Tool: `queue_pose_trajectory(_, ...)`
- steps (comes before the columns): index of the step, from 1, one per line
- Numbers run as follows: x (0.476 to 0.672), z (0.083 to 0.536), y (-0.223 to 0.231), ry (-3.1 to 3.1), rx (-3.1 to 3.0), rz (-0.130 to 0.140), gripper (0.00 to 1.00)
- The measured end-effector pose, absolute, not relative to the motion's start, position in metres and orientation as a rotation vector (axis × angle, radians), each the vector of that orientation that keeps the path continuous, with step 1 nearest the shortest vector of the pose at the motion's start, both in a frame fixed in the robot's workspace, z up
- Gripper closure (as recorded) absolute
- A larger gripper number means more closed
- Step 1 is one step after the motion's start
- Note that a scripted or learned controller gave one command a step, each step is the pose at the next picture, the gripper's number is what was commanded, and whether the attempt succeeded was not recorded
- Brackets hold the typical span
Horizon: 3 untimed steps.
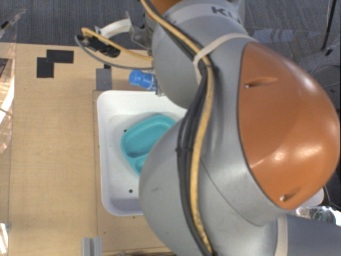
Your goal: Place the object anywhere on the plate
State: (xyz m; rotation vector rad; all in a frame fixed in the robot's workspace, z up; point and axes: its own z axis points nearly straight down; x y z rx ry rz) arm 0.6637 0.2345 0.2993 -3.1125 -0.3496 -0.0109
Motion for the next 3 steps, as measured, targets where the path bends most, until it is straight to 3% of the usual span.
queue_pose_trajectory(2,0.665,0.32,0.235,-0.353,-3.106,-0.012,1.0)
queue_pose_trajectory(3,0.66,0.451,0.234,-0.329,-3.119,-0.02,1.0)
